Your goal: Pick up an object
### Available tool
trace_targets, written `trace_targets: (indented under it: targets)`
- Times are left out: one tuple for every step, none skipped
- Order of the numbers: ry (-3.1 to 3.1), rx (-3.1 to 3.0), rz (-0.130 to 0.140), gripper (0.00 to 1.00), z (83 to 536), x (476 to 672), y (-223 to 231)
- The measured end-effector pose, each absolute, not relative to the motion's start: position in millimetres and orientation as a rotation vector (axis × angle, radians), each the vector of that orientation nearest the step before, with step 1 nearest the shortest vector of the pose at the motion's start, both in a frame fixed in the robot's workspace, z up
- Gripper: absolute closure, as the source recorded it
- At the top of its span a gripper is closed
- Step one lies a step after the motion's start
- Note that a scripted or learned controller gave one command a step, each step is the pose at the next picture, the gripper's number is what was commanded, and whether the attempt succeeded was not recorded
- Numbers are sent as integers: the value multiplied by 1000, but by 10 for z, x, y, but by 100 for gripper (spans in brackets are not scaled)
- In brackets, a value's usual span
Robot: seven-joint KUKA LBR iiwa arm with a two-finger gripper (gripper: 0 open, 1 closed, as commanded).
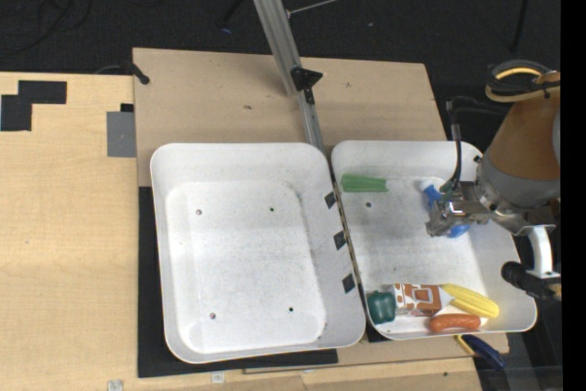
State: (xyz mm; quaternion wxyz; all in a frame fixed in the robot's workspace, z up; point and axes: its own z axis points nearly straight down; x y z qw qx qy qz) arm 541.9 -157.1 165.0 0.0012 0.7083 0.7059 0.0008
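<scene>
My gripper (447,222) hangs low over the right bin (403,243), near its right side. A blue object (430,193) lies right at its tip, with more blue showing under it; whether it is gripped I cannot make out. A green flat block (363,184) lies at the bin's upper left. Along the bin's front edge sit a dark green piece (381,306), an orange-and-white packet (417,298), a yellow corn-like piece (471,300) and a red-orange sausage shape (454,322).
The left bin (240,252) sits beside the right one, with black clips on the shared rim (337,238). A slanted aluminium rail (275,23) rises behind the bins. The arm's grey and orange body (526,151) covers the right bin's far right edge.
</scene>
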Motion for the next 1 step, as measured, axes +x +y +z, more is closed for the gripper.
trace_targets:
  targets:
    - [2221, 2219, 2, 100, 2061, 5427, -1579]
